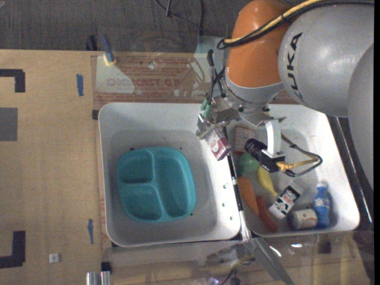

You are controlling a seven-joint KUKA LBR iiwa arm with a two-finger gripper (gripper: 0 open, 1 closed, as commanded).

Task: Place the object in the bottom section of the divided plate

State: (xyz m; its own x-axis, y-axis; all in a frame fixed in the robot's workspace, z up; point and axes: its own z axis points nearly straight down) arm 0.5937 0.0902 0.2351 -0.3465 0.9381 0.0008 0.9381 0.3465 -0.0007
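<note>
Reaching in from the right, the grey KUKA arm (320, 46) with its orange band hung over the seam between two shallow white bins on the surface. Its claw (215, 136) sat just above the shared wall, with a small maroon-and-white carton (220, 146) showing at its tip; the carton appeared pinched between the fingers, though the wrist hid much of the grip. The carton's long axis ran at a slant, its upper end toward the claw and its lower end pointing down and slightly right, toward the dividing wall.

A teal divided plate (155, 184) lay flat in the left bin (113, 135), well apart from the carton, its three sections bare; the bottom section faced the near rim of the bin.

The right bin (347, 209) held a clutter: a green piece (250, 162), a yellow one (266, 181), an orange carrot-like piece (248, 196), a black-and-white carton (284, 202), a small can (303, 219) and a blue bottle (322, 203), lying close together near the lower edge. Cardboard (44, 159) covered the surface to the left.
</note>
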